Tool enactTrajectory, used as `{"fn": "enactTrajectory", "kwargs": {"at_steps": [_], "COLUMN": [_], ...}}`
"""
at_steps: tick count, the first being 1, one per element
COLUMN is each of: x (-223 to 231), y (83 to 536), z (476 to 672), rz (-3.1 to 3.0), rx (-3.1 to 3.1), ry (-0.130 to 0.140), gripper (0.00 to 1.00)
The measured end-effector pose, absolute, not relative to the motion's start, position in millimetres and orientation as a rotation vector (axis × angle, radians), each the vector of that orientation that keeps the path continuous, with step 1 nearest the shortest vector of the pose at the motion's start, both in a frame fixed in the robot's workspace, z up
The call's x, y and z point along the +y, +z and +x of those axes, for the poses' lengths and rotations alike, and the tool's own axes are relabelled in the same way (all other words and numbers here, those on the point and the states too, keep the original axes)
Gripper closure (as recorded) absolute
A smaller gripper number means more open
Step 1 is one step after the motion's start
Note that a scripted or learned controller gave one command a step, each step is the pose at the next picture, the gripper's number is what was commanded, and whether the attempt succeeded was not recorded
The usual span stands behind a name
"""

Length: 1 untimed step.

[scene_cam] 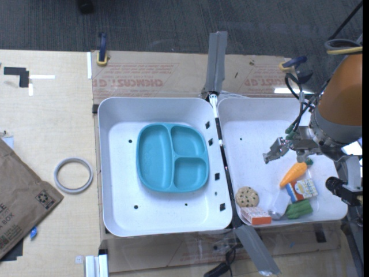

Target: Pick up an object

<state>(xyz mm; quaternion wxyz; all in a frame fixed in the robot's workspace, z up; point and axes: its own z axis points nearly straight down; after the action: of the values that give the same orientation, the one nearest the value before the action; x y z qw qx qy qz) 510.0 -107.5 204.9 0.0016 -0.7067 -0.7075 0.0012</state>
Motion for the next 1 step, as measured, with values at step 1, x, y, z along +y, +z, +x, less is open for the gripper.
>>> {"fn": "enactTrajectory", "kwargs": {"at_steps": [1], "x": [-177.8], "y": [124.4], "z": [510.4], "rz": [-2.096], "rx": [-2.337], "ry": [0.002], "gripper": [0.0]}}
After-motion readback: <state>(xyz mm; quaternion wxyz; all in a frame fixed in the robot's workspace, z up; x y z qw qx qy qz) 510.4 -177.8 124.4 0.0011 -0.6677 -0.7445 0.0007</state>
